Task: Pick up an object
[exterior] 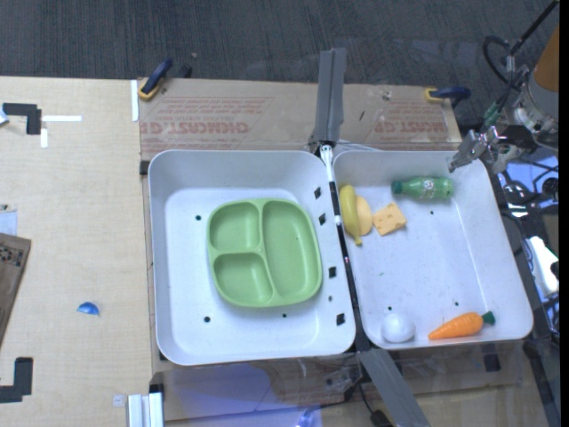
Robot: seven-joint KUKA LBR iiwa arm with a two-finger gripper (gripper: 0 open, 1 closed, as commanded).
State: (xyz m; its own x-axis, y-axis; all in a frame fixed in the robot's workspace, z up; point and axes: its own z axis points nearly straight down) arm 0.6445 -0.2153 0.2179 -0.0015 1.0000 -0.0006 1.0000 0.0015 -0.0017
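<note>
Trouble is likeliest at the bottle: it lies on its side against the right bin's far wall, just beside the gripper, and would probably roll or jam against the wall if pinched off-centre. Whether the gripper is released or clenched I cannot tell; nothing is seen in it. Banana and cheese lie almost touching, so a grab could catch both. Carrot and ball sit near the front wall. Cardboard behind carries red lettering, mirrored and not readable for certain.
</note>
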